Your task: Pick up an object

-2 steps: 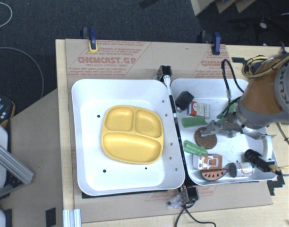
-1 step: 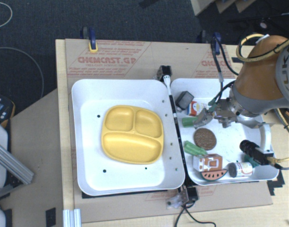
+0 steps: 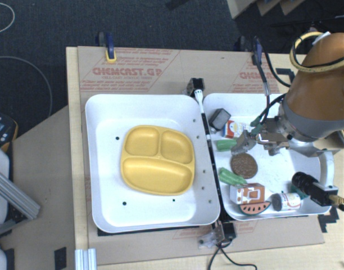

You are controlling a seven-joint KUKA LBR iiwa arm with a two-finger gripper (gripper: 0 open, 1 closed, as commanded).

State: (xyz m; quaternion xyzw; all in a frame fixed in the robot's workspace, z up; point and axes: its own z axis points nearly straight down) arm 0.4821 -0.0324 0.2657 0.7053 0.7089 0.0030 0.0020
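My gripper (image 3: 246, 143) hangs low over the middle of the right bin (image 3: 307, 211), reaching in from the right under the orange-banded wrist. It is just above a brown round patty (image 3: 244, 165) and beside a green piece (image 3: 225, 145). A white and red carton (image 3: 234, 129) and a dark grey block (image 3: 220, 118) lie behind it. Toward the front lie a green pod (image 3: 231, 178), a white and orange carton (image 3: 250, 194), a watermelon slice (image 3: 255, 208) and a small bottle (image 3: 288, 201). I see nothing lifted off the bin floor.
The left bin (image 3: 104, 196) holds a yellow divided plate (image 3: 158, 159). The rim between the two bins runs just left of the green pieces. The arm's body covers the right bin's back right part.
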